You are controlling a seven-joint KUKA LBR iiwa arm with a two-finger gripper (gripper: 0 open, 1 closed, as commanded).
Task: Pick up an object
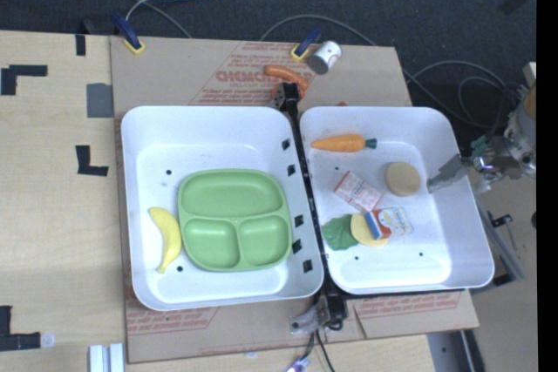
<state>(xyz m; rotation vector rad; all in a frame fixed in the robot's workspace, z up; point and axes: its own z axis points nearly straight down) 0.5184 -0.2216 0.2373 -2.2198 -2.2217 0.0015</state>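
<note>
Two white bins sit side by side: the left bin holds a green tray and banana; the right bin holds a carrot, round biscuit, packets. The claw hovers at its right rim, grip unclear.

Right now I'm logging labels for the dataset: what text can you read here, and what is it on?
"CHICHO..." roughly, red print upside down on the cardboard sheet behind the bins; blurred, spelling unsure.
Red print on the cardboard's front edge: too small to read.
Red-and-white packet and small card in the right bin: markings unreadable.
</note>
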